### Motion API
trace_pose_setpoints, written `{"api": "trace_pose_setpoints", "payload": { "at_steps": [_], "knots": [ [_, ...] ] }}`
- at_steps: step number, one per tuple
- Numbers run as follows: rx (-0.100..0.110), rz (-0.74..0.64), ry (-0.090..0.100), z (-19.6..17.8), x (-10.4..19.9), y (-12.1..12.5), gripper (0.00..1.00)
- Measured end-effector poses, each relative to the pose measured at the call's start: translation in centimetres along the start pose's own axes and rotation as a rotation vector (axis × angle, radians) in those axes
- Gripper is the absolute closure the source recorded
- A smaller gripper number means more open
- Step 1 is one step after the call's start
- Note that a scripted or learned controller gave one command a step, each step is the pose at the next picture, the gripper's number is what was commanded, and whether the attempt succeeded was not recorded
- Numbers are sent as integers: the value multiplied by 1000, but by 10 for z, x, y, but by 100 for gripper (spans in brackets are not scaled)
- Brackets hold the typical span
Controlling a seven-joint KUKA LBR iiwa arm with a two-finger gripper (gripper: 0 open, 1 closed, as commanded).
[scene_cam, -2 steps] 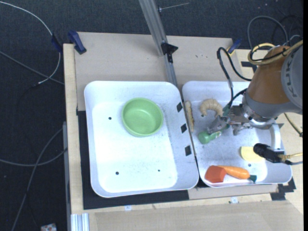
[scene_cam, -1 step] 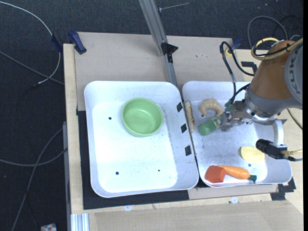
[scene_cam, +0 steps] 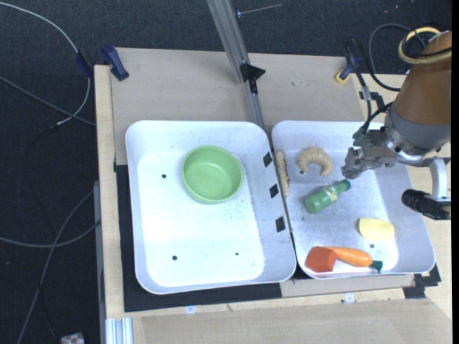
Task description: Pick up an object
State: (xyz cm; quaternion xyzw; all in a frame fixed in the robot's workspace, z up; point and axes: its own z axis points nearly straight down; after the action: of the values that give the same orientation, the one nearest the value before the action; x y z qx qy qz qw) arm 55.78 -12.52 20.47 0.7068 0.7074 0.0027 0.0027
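the grey metal pincer (scene_cam: 354, 165) hangs low in the right shallow white bin (scene_cam: 416, 228), just above the cap of the small green plastic bottle (scene_cam: 324, 196), which lies beside the tan croissant-shaped toy (scene_cam: 315, 159). the light green round bowl (scene_cam: 211, 173) sits in the left white bin (scene_cam: 154, 221).

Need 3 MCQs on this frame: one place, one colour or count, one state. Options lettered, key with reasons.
1. Where is the green bowl?
A. left bin
B. right bin
C. bare bench

2. How many bins are on the bench?
A. one
B. two
C. three

3. How does the green bottle sit?
A. upright
B. lying on its side
C. lifted above the bin

Key: 1 A, the bowl rests in the left bin; 2 B, two white bins stand side by side; 3 B, it lies on the right bin floor with its cap pointing toward the tool.
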Motion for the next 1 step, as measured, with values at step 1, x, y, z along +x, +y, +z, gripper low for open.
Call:
{"api": "trace_pose_setpoints", "payload": {
  "at_steps": [1],
  "knots": [
    [4,0,0,-2,0,1,100]
  ]
}}
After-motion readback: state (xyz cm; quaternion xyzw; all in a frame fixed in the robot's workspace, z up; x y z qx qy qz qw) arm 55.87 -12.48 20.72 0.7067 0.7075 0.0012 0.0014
